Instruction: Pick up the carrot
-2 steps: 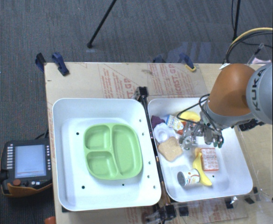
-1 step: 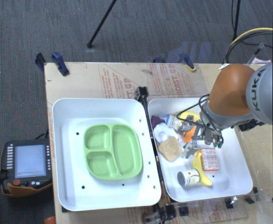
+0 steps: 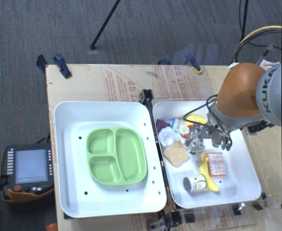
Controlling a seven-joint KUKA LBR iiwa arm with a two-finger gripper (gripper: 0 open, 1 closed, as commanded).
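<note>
Carrot (image 3: pixel 197 124) - barely legible, an orange sliver at the right bin's (image 3: pixel 249 177) far side, mostly hidden under my wrist. My claw (image 3: pixel 206 141) hangs just near of it - open or closed, I cannot tell. Two bins; one green tray (image 3: pixel 116 155) left; one banana (image 3: pixel 207 173). "KUKA" marks my arm (image 3: pixel 272 97).

Dark grey carpet floor (image 3: pixel 44 23) surrounds the brown cardboard-topped bench (image 3: pixel 131 78). A thin black tripod leg (image 3: pixel 107 18) crosses the carpet.

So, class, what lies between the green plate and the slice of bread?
In the camera view: just the adjoining walls of the left bin and right bin, between green plate and slice of bread.
</note>
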